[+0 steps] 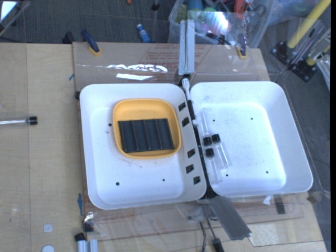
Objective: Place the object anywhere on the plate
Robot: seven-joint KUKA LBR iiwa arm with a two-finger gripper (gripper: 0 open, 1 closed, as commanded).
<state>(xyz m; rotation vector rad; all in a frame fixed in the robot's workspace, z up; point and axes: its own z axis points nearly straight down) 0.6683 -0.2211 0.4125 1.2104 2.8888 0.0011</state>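
Since the dark ribbed block (pixel 146 135) already lies on the yellow plate (pixel 122 111) in the left bin (pixel 94 188), placement looks finished. End effector state: cannot tell. Clear tubes (pixel 214 146) at right bin's (pixel 283 156) 9 o'clock edge.

Yellow plate (pixel 147 109) — dark ribbed block (pixel 146 135); white bins (pixel 100 156).

Light wood bench (pixel 37 156) fills left and bottom of frame. Dark grey carpet floor (pixel 79 9) across the top. Clear plastic tub of colourful toys (pixel 226 7) top centre-right. Yellow pole (pixel 310 17) top right corner. Glare on cardboard sheet (pixel 131 59) upper centre.
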